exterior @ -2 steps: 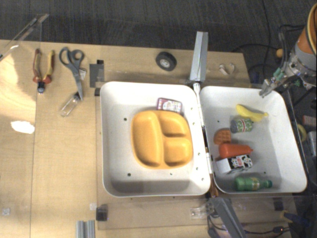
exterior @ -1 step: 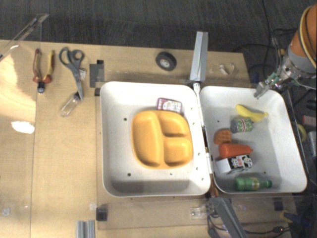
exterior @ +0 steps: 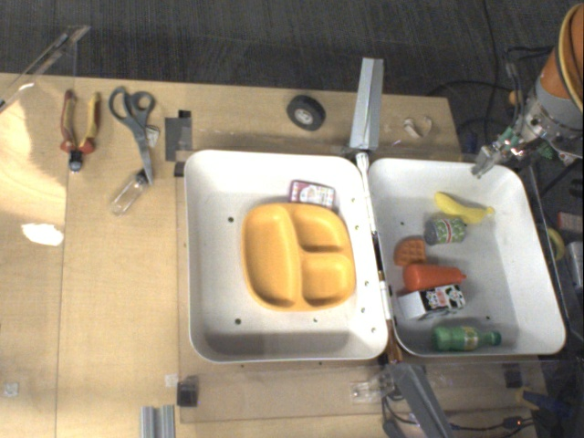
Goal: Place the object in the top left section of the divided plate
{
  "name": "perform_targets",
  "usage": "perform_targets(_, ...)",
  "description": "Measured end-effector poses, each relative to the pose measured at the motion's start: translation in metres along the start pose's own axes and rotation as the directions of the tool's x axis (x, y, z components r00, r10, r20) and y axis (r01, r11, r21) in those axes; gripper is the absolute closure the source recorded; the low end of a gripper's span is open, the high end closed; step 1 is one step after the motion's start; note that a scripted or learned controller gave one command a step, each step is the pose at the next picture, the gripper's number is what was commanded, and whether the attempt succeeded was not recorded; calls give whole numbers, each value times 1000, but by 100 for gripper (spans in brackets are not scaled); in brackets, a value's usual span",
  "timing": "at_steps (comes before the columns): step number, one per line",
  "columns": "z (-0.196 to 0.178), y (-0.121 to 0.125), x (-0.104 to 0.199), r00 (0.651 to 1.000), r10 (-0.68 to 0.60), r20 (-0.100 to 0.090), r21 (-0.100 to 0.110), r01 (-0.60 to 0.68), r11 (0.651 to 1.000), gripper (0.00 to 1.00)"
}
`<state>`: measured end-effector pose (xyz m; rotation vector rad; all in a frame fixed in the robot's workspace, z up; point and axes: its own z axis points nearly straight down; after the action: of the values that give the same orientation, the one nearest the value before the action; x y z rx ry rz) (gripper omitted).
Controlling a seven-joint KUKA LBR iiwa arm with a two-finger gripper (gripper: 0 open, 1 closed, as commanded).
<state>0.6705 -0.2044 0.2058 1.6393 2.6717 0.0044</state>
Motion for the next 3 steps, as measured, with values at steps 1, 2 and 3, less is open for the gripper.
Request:
perform_targets(1, -4, 13, 26, 999, -40, 0, 0, 40, 999, 100)
perform_targets(2, -27, 0, 0, 1000, -6, 1, 0, 6, 1000, 100)
perform_targets(3, 1, 0, 1, 996, -87, -1, 1, 87, 996, 100)
